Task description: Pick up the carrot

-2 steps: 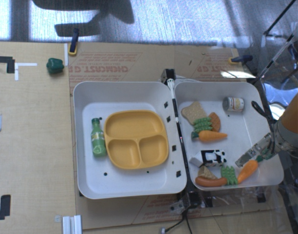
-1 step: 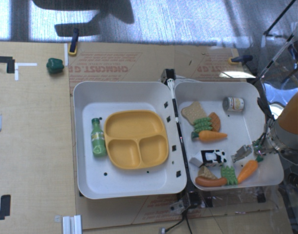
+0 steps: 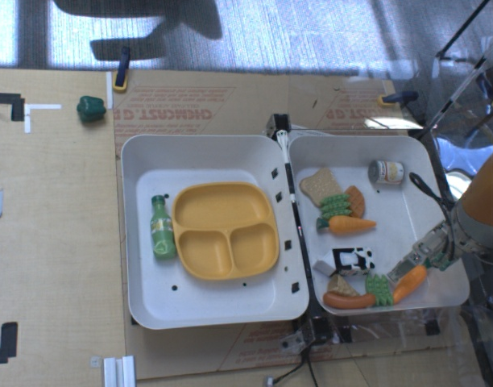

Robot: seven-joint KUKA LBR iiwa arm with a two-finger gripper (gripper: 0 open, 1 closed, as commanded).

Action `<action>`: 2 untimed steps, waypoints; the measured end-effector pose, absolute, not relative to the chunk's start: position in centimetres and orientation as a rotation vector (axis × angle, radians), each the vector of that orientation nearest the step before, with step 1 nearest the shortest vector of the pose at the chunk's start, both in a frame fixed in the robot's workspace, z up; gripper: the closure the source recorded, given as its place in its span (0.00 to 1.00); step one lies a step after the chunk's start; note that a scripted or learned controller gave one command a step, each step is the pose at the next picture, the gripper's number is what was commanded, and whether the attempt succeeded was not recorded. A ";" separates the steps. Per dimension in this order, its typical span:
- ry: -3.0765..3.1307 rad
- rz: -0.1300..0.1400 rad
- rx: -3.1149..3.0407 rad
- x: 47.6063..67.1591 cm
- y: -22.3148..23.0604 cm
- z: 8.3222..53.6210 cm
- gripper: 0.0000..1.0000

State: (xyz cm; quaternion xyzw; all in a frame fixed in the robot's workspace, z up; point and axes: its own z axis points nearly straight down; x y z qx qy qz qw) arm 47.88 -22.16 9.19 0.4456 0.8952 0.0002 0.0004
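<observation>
The gripper is positioned low at the right bin's near right corner, directly above a carrot lying slanted there; finger state cannot be determined. A second carrot lies at the bin's centre beside a bread slice. The left bin holds a yellow divided plate and a green bottle.

Red print on cardboard sheet along tabletop's far edge, upside down to me; letters not legible.
</observation>
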 end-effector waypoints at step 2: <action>2.995 0.001 0.941 47.9 -14.5 9.2 1.00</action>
